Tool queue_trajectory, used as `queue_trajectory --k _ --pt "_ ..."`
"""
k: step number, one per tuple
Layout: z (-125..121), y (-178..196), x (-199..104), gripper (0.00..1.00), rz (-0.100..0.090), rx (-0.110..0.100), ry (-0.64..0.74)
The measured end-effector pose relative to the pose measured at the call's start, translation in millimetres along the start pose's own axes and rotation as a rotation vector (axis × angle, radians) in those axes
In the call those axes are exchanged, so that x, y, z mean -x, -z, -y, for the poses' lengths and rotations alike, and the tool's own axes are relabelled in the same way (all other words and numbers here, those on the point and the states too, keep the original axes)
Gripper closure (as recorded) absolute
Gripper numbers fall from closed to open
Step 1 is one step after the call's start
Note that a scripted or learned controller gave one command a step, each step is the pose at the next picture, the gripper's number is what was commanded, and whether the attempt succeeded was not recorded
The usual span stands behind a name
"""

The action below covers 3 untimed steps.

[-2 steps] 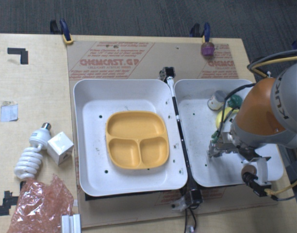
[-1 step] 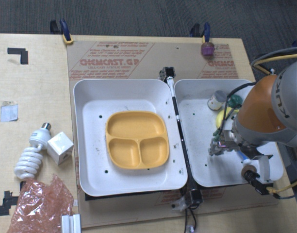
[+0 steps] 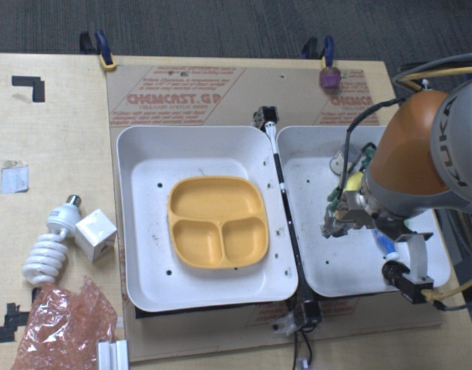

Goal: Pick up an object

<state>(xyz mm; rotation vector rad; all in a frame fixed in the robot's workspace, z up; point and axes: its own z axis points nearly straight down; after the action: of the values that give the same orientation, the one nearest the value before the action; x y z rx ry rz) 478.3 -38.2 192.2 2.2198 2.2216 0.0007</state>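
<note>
A yellow plate (image 3: pixel 218 220) with three compartments lies flat in the middle of the left bin (image 3: pixel 136 168). My gripper (image 3: pixel 334 225) is low over the left-middle floor of the right bin (image 3: pixel 309 268), beneath the orange wrist band. A small blue object (image 3: pixel 385 245) peeks out from under the arm just right of the gripper, apart from it as far as I can see. A small pale item (image 3: pixel 340 163) lies near the right bin's back, partly hidden by the arm. Nothing shows in the gripper's grasp.
Left of the bins on the bench lie a spiral light bulb (image 3: pixel 49 247), a white cube (image 3: pixel 96 234) and a crumpled reddish plastic bag (image 3: pixel 62 331). A purple item (image 3: pixel 330 77) sits behind the right bin. The arm covers most of the right bin.
</note>
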Motion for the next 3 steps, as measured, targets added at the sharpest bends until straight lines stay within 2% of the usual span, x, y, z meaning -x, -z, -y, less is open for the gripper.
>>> queue_trajectory --k 2,3 --pt "0.7 -0.2 10.0 1.00 0.001 -0.001 -0.002" --pt "-4.3 -0.1 26.5 1.00 0.001 0.000 -0.001"
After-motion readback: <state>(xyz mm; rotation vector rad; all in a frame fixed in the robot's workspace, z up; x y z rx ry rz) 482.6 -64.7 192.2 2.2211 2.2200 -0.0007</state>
